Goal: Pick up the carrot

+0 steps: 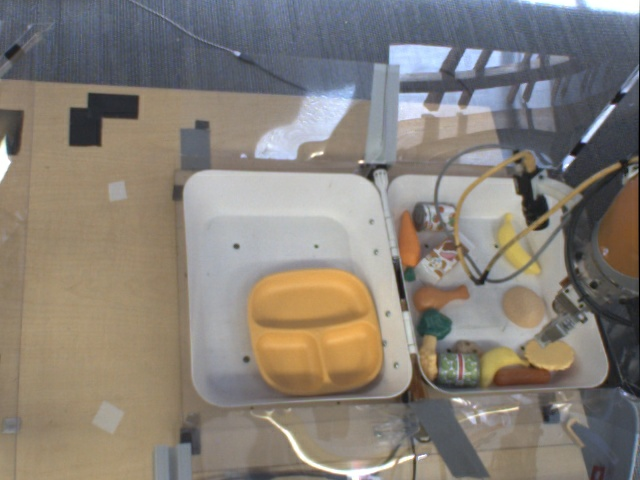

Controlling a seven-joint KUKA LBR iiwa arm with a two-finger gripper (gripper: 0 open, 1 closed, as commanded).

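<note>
Two white bins on worktop [90,298], side by side. Left bin [215,218] holds yellow divided tray [315,330]. Right bin [592,363] crowded: carrot [408,239] lies along its left wall, toward far end, upright-long in view. My arm [612,238] at right edge; pincer state — cannot tell. My plan: cross bin leftward, descend over carrot middle, close across its narrow width. In way: can [434,216] just beside carrot, chicken leg [440,295] near, cables [490,218] looping over bin; banana [518,245], egg [523,307] further right.

orange carrot [408,240], yellow tray [314,330], white bins [215,268]
</note>
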